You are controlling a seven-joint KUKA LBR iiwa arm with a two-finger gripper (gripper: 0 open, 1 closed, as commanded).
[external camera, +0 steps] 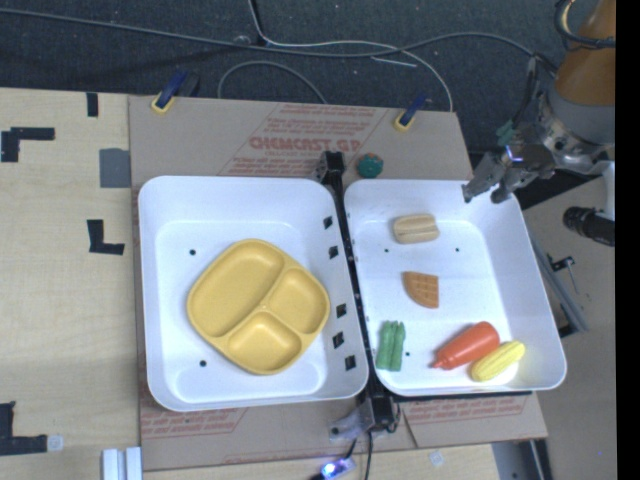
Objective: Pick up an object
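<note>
The gripper [487,189] hangs over the right bin's [528,258] far right corner, fingers apart, holding nothing. The nearest candidate, a bread roll [415,228], lies left of it. Risk: descending here strikes the rim.

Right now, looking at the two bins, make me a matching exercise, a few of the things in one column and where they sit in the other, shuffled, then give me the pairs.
Things:
1. yellow divided plate
2. green toy vegetable
3. tan bread roll
4. yellow corn

Places:
A. right bin, near corner on the arm's side, beside the orange carrot
B. right bin, far end
C. left bin, middle
D. right bin, near end, close to the divider between bins

Pairs: 1-C, 2-D, 3-B, 4-A
</note>
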